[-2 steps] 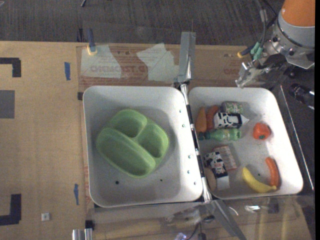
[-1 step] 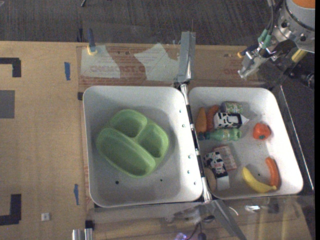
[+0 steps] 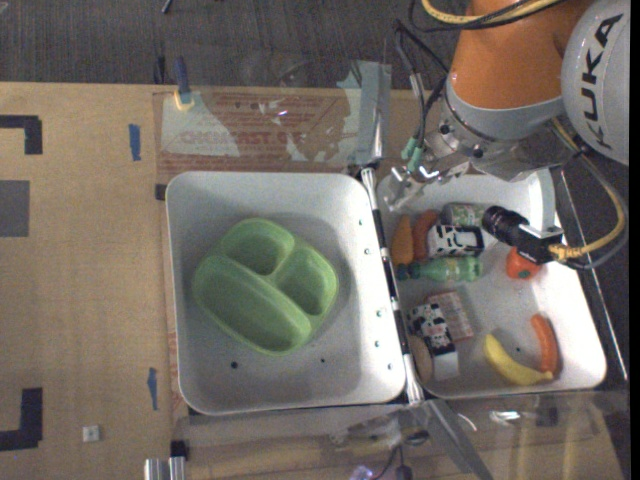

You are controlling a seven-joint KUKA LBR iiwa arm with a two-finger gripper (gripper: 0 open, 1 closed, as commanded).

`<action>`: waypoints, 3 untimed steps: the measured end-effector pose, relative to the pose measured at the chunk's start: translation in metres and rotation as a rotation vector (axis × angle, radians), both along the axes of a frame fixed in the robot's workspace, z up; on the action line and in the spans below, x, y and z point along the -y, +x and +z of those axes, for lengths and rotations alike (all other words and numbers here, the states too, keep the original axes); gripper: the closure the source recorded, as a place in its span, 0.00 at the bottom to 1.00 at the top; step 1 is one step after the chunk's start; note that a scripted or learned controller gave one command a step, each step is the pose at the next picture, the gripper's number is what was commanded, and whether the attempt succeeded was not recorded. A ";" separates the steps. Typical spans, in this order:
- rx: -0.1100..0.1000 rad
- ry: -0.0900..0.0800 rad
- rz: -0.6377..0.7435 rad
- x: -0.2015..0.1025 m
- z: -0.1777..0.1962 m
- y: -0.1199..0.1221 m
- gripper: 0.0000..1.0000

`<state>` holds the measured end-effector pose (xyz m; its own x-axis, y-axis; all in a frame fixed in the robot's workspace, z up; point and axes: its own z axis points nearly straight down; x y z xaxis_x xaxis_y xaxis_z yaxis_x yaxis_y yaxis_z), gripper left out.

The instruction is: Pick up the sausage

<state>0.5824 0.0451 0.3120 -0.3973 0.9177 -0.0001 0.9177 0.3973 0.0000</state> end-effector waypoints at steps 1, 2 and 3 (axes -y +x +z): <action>-0.002 0.000 -0.096 0.013 -0.011 -0.022 1.00; -0.001 0.000 -0.096 0.013 -0.011 -0.022 0.00; -0.002 0.001 0.114 -0.058 -0.159 -0.067 0.00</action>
<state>0.5158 0.1030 0.1528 -0.4988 0.8667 0.0014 0.8667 0.4988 -0.0012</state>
